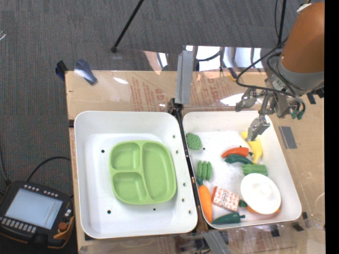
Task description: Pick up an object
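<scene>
We judge the pick to be at its start: nothing has been lifted, and every candidate lies on the floor of the right-hand shallow white bin (288, 192). The grey arm with its orange band (304, 33) reaches in from the right, and its two-finger gripper (256, 131) hangs over the far right part of that bin, just above a small yellow banana-shaped toy (257, 150). We cannot tell whether the jaws are released or clenched; they show as one dark grey tip pointing down, and nothing is visibly held there. Whether that tip touches the yellow toy or sits just above it we also cannot say.

The nearest things to grasp are the yellow toy and, just beside it, a red-orange chilli pepper toy (235, 152) lying over a dark green pepper toy (238, 160). Farther toward the near edge sit a white round lid on an orange dish (260, 193), an orange carrot toy (205, 202) and a small red-and-white patterned box (225, 198). The left-hand white bin (90, 142) carries a light green divided plastic plate (143, 172), well apart from the gripper.

What is left, by our reading: the closing, the grasp and the lift.
</scene>
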Robot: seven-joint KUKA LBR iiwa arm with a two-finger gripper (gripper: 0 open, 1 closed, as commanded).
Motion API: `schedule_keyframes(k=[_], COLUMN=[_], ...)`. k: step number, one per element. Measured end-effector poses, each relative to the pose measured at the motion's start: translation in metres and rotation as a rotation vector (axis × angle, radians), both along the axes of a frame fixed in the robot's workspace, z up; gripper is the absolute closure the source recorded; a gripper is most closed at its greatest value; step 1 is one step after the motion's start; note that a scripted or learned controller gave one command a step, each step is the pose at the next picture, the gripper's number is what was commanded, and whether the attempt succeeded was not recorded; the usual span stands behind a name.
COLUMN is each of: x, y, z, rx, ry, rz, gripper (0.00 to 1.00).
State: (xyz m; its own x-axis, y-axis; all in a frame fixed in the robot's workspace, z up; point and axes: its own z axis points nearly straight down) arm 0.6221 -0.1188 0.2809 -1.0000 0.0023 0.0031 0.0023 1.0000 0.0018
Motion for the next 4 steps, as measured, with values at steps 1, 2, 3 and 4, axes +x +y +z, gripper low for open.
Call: schedule_keyframes(k=[1,2,3,4], x=[0.015,-0.006,0.017,-0.028], y=[-0.046,-0.086,-0.016,0.038], z=[-0.133,-0.199,-0.196,-0.197], rx=[0.004,0.001,0.002,-0.001], ry=[0.014,0.003,-0.003,0.002], rz=[-0.012,-0.045,0.0,-0.206], gripper=[0.0,0.0,0.0,0.0])
